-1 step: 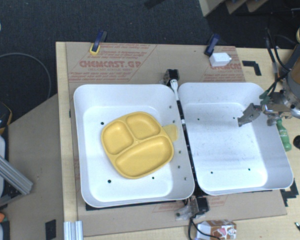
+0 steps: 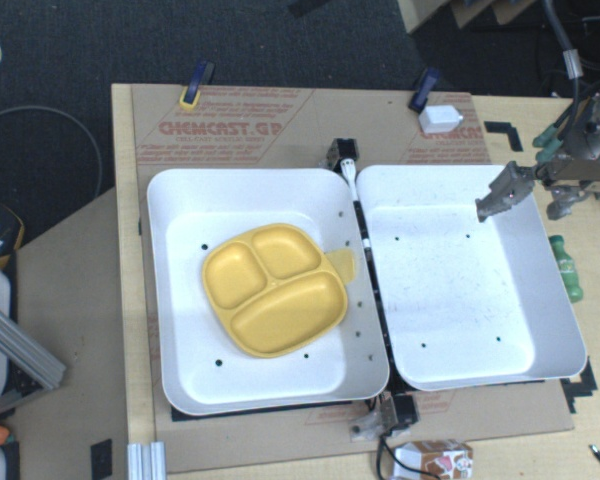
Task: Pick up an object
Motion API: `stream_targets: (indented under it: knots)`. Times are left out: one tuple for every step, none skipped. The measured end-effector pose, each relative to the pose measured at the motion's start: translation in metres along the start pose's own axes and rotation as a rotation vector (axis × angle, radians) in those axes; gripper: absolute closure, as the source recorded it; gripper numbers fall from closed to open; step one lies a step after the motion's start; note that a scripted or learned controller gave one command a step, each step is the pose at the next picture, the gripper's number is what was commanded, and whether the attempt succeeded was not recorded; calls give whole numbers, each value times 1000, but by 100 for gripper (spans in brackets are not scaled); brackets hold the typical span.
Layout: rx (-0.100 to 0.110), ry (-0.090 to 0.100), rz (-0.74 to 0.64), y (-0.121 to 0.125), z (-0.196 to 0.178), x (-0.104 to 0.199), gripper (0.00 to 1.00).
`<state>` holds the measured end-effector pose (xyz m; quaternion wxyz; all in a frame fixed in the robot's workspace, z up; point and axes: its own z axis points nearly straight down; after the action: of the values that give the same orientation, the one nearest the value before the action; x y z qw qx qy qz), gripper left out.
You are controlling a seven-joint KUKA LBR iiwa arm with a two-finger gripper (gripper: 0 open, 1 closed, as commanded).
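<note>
One yellow divided plate (image 2: 273,288) is seen lying flat in the left bin (image 2: 170,268). The gripper (image 2: 525,190) is held over the right bin's (image 2: 450,298) far right corner, nothing pinched.

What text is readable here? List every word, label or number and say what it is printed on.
"CHEMCAST GP": red print on the brown board beyond the left bin, repeated in rows; the smaller lines beside it are too blurred to read.
Red print on the same board near the white block: too blurred to read.
Yellow divided tray: no text.
Small packet at the bench's front edge: markings too small to read.
</note>
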<state>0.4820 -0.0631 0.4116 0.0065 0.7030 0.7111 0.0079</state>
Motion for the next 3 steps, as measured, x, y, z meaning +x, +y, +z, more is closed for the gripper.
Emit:
stream_targets:
  knots:
    - [0,1,-1,2,-132,88,0]
    - [18,-1,4,1,-123,151,0]
    - [13,-1,9,2,-134,148,100]
